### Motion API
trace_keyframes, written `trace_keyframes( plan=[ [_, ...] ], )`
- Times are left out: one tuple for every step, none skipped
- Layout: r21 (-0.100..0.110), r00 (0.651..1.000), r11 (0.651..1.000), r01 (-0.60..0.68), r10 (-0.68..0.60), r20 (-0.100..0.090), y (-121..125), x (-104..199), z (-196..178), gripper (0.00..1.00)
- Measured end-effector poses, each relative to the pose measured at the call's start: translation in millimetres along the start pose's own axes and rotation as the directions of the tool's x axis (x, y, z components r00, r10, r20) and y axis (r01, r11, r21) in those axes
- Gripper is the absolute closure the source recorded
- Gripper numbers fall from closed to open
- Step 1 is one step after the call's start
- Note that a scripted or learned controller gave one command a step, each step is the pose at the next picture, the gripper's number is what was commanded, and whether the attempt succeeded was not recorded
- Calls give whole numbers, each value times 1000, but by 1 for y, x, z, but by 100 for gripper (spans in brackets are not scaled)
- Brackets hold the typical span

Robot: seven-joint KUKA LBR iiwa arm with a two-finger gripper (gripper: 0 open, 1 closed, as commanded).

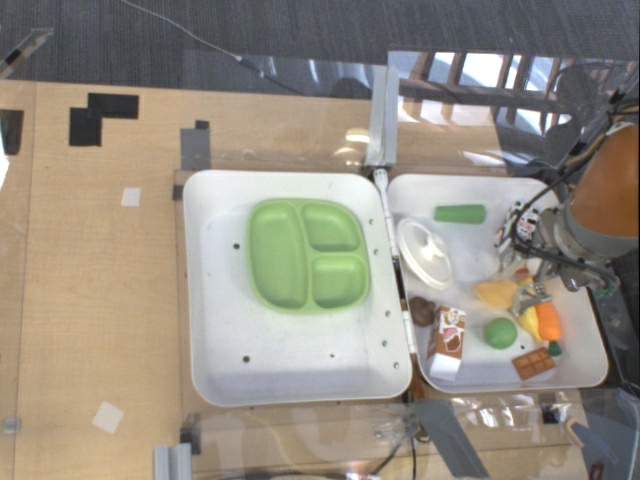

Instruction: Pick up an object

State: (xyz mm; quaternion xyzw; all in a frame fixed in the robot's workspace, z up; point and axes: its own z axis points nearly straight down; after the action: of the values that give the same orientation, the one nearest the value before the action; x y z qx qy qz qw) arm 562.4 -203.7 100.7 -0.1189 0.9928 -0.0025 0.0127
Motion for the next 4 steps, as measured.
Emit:
trace_keyframes(
  plan=[
    [1,998,998,-64,64,-3,41,-26,-161,100],
    [-3,998,998,-66,66,-13,40,-24,-155,0],
    [-14,995,995,99,-100,-26,14,21,-11,0],
    [-1,994,994,112,-112,-7,10,50,8,0]
  ],
)
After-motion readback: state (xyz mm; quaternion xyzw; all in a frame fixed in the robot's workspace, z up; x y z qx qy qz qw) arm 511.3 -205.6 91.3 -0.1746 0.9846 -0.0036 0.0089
